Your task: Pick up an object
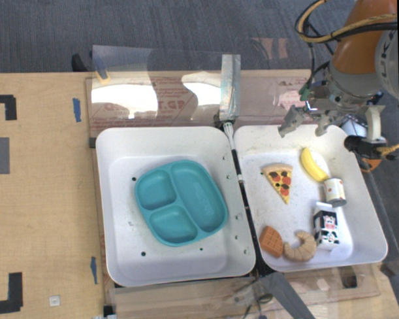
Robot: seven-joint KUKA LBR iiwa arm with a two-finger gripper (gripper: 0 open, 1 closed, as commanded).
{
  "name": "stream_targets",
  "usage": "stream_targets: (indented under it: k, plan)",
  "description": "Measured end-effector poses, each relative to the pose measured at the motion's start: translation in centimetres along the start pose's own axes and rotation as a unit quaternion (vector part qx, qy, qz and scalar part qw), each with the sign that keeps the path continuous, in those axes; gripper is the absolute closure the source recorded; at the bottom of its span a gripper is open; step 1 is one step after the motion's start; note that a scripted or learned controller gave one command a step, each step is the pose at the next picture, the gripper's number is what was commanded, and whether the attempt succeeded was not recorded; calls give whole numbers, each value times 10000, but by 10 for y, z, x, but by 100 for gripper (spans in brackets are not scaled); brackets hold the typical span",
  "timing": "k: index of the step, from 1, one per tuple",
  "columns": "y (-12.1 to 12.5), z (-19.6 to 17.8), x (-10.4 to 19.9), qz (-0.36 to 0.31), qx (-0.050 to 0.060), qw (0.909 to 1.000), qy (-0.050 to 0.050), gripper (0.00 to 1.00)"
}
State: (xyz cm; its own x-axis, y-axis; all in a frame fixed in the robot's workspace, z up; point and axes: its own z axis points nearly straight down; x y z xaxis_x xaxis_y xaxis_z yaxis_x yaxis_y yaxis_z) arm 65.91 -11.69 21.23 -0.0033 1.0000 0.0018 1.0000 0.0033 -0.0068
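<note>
The two-finger gripper hung spread and empty over the right white bin, beside a yellow plastic banana; pizza slice, small can, milk carton, croissant and waffle lay apart, unobstructed.

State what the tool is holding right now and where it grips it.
Nothing is held. The tool hangs above the far rim of the right bin, with nothing between its fingers; the banana and pizza slice lie untouched below.

The gripper hangs over the right bin's far edge, apparently empty. Below lie a banana, pizza slice, can, carton, croissant and waffle. A teal plate fills the left bin.
</note>
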Motion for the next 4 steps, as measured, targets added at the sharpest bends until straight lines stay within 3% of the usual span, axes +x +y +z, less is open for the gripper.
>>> stream_targets:
  k: [1, 2, 3, 4]
  plan:
    - [-8, 50, -93, 38, 28, 10000, -3, 0]
    - [-9, 127, -63, 0, -48, 10000, -13, 0]
    - [-7, 118, -63, -11, -54, 10000, -12, 100]
    - [5, 29, -28, -20, -63, 10000, -8, 100]
